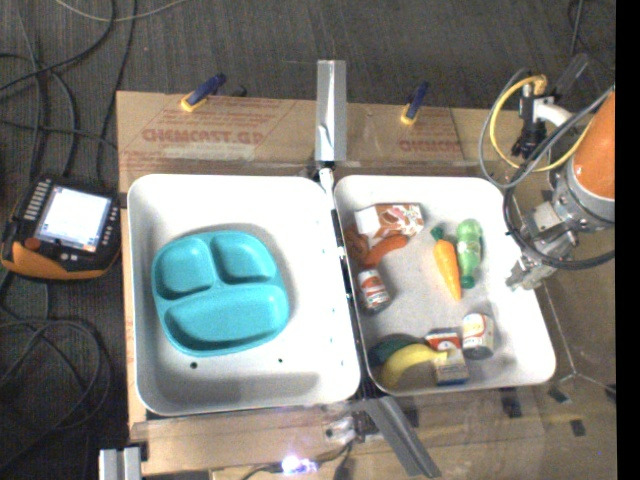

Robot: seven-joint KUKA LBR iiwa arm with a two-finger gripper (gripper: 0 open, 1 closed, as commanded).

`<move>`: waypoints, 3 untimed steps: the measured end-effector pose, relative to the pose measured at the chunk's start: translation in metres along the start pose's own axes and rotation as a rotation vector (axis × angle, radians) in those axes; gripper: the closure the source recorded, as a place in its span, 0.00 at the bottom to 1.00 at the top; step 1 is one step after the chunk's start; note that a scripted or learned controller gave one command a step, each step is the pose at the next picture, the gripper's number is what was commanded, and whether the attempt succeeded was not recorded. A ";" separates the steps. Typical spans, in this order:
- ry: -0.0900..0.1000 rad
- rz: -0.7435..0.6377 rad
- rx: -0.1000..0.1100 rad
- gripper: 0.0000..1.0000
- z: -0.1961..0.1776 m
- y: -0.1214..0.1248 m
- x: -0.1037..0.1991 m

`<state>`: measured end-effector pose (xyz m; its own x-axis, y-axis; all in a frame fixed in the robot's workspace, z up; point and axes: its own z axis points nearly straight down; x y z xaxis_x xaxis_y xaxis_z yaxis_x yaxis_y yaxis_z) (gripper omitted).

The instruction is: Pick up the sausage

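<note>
The sausage (376, 249) is a reddish-brown link lying in the upper left of the right bin (512, 230), just below a small printed carton (392, 218) and close to the divider. My gripper (524, 273) hangs at the right bin's right rim, well to the right of the sausage, with the carrot and green bottle between them. Nothing shows in its grasp.
In the right bin lie an orange carrot (447, 266), a green bottle (468, 243), a small can (373, 289), another can (478, 335), a small box (447, 356) and a yellow-green fruit (398, 361). The left bin (150, 368) holds a teal divided plate (222, 290). A tablet (68, 226) lies far left.
</note>
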<state>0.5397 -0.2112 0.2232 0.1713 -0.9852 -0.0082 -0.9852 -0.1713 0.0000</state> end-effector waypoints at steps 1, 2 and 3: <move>0.001 -0.077 -0.001 1.00 -0.013 -0.020 -0.030; 0.001 -0.354 0.001 1.00 -0.059 0.010 -0.014; -0.001 -0.739 -0.007 1.00 0.015 0.012 -0.004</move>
<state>0.5274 -0.2091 0.2084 0.7902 -0.6127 -0.0091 -0.6128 -0.7903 0.0009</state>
